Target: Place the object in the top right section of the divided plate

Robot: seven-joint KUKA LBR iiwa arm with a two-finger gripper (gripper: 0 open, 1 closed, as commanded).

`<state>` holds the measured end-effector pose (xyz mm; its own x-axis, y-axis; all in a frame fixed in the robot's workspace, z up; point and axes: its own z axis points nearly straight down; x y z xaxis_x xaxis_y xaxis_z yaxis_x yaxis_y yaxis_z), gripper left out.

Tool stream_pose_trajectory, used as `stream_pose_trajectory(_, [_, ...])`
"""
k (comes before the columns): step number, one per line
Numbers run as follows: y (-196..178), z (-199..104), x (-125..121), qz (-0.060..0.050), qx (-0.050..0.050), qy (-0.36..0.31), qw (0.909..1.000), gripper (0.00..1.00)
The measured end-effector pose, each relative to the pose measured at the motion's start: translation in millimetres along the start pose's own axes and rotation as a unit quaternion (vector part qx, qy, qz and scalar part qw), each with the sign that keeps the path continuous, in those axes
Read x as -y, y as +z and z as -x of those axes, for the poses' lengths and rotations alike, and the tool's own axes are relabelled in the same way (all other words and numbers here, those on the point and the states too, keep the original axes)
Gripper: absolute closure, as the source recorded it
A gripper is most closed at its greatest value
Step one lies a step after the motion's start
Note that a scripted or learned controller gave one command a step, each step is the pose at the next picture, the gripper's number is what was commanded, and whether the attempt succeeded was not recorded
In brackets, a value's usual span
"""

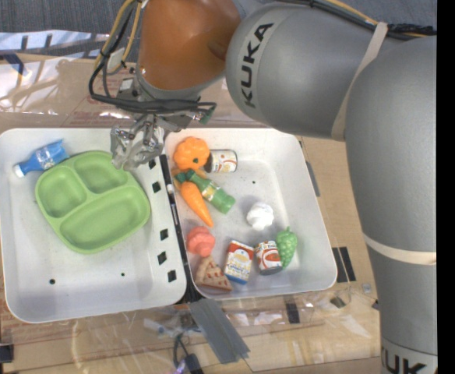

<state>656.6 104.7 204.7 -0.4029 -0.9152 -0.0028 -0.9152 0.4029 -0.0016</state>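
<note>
**Operator:** Where is your claw, and what is in it?

**Arm:** My claw point(138, 146) hangs over the left bin point(13, 291), close to that bin's right wall and at the upper right edge of the green divided plate point(95, 209). From this angle I cannot tell whether it is spread or pressed together, and I see no object in it.

**Operator:** So where is the object?

**Arm:** I can't say which one is meant. A blue bottle point(40, 157) lies just beside the plate's upper left rim. The rest sit in the right bin point(321, 248): an orange pumpkin point(191, 153), a carrot point(196, 202), a white ball point(260, 215) and others. The plate's top right section point(107, 174) looks bare.

**Operator:** What could go wrong?

**Arm:** If I carry something small, I judge that letting go here risks dropping it on the plate's rim or outside it, since I seem to be over the edge, not the section's middle. If I carry nothing, any release is wasted. Descending could also catch the plate's rim and tip it.
</note>
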Motion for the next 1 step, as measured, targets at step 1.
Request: stream_pose_trajectory(1, [96.3, 20.2, -5.8, -0.004, 0.002, -0.100, 0.9950, 1.00])
